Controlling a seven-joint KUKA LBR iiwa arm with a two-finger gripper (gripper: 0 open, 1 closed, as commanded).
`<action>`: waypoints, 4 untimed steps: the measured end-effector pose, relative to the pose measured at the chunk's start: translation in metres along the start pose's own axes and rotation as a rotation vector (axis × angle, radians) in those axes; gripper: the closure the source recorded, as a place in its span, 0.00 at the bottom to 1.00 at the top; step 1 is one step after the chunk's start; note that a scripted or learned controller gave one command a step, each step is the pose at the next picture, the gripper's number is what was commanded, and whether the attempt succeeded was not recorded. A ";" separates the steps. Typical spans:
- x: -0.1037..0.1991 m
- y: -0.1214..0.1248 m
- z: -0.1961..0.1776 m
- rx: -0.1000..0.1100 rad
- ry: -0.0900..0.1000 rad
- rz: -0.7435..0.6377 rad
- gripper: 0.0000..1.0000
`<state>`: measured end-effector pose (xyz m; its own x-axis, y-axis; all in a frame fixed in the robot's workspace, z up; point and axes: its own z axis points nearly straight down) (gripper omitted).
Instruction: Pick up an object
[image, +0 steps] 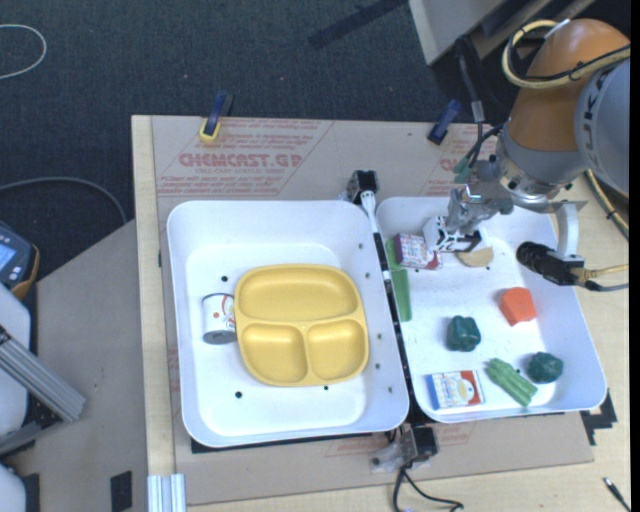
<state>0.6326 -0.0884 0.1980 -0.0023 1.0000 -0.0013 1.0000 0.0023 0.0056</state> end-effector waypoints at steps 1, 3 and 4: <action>0.000 0.001 -0.027 0.002 0.000 0.001 1.00; 0.075 -0.087 -0.029 0.013 0.004 -0.001 1.00; 0.105 -0.131 -0.036 0.014 0.003 0.000 1.00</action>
<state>0.5010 0.0164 0.2334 -0.0026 1.0000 0.0018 1.0000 0.0026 -0.0083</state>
